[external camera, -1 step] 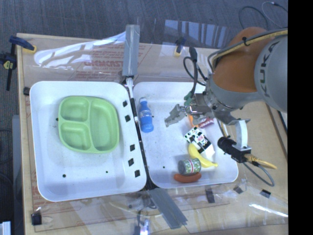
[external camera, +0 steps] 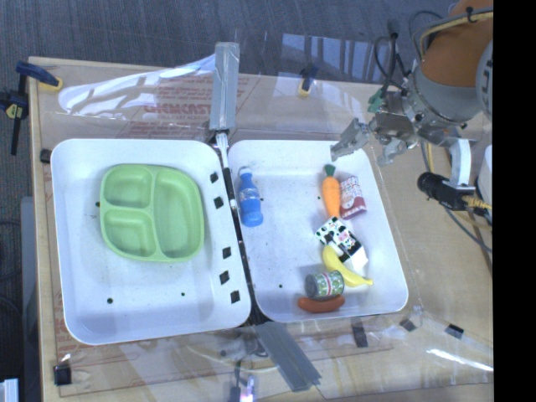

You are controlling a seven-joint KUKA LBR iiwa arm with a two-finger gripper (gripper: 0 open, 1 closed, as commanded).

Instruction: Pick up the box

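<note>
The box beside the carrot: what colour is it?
Red with white on its face, seen in the camera view: the box lies in the right bin.

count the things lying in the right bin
7, all in the right bin: bottle by its left wall, carrot, box beside it, cow carton, banana, can, sausage nearest. More may be hidden underneath.

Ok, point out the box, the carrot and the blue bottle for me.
box [external camera: 351, 196], camera view, middle of its red face
carrot [external camera: 332, 194], camera view, middle of its orange body
blue bottle [external camera: 249, 199], camera view, middle of its body
</note>
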